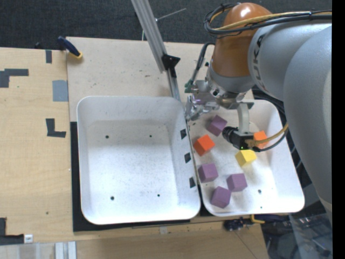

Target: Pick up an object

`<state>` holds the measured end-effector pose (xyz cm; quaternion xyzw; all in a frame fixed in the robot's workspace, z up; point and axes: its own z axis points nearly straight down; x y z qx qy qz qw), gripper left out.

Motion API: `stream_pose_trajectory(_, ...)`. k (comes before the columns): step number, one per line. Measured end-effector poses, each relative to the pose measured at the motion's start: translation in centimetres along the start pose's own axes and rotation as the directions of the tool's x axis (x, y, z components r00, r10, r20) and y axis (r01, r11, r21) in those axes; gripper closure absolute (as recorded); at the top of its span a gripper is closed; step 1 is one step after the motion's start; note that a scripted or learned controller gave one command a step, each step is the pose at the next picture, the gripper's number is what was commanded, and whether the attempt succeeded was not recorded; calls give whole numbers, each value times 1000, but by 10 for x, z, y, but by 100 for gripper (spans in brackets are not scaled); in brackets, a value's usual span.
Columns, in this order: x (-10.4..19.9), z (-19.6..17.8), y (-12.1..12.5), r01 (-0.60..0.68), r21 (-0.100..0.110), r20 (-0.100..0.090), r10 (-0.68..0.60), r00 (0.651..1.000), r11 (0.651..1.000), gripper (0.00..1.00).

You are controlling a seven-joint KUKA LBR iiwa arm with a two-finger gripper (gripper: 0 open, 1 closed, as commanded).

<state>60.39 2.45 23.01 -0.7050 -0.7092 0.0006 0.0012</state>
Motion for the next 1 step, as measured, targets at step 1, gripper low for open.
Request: stream_pose_trajectory(1,53,3,-4,1,0,0,-1,1000,1000,100)
